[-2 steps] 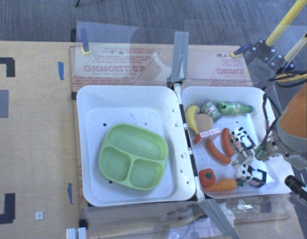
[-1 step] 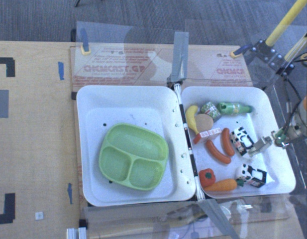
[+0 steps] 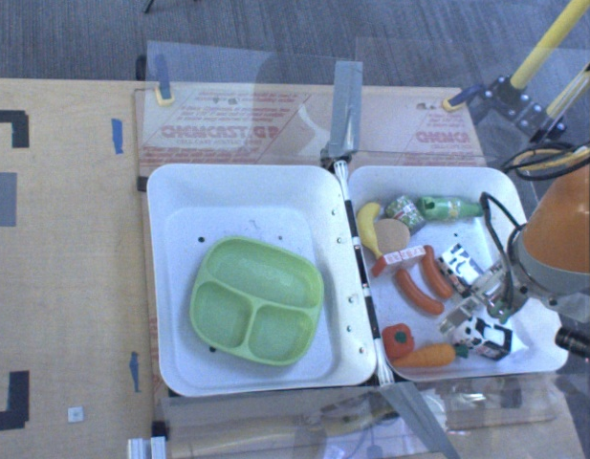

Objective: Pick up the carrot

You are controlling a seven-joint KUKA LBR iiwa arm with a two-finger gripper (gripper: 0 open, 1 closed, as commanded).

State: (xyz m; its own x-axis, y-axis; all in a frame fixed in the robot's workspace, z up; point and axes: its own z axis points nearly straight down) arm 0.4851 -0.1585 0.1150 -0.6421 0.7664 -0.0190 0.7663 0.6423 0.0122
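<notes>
Honestly, the carrot [image 3: 428, 356] looked light, stiff and slick, so I judged its thick middle the best grip. It lay beside the tomato [image 3: 399, 340], toward the gripper [image 3: 474, 306], whose jaws I couldn't read. I counted one carrot, two sausages [image 3: 420, 293], one banana [image 3: 368, 228], one green plate [image 3: 256, 300].

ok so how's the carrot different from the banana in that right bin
The carrot is orange and lies almost flat across the view at the near edge of the right bin; the banana is yellow, curved, and runs up and down by the bin's left wall, farther back. The carrot lies beside a red item and close to the gripper; the banana sits well away from it. Both rest untouched in the same bin.
</notes>
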